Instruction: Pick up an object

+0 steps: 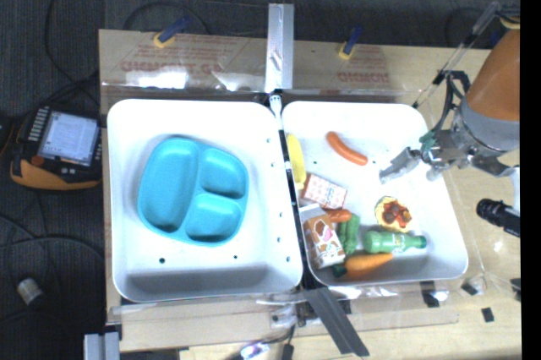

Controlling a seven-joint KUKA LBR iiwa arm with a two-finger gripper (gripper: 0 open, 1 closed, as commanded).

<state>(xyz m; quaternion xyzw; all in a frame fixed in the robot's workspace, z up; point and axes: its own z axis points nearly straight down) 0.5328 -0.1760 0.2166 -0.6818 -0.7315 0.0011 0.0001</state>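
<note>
Where bins meet, glossy oblong sausage [347, 149], ridged carrot [368, 264].

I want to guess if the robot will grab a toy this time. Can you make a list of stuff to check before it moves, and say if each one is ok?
1. Toys to pick from: ok. The right bin holds a hot dog, a green bottle, a carrot and more.
2. Gripper over the right bin: ok, it hangs above the bin's right part.
3. Gripper lined up on one toy: not ok. It is over bare white floor, between the hot dog and the round toy.
4. Nothing in the gripper already: ok, no toy sits between its fingers.
5. Fingers open enough: cannot tell, too blurry.
6. Easy target: ok. The hot dog lies apart from the crowded pile.
</note>
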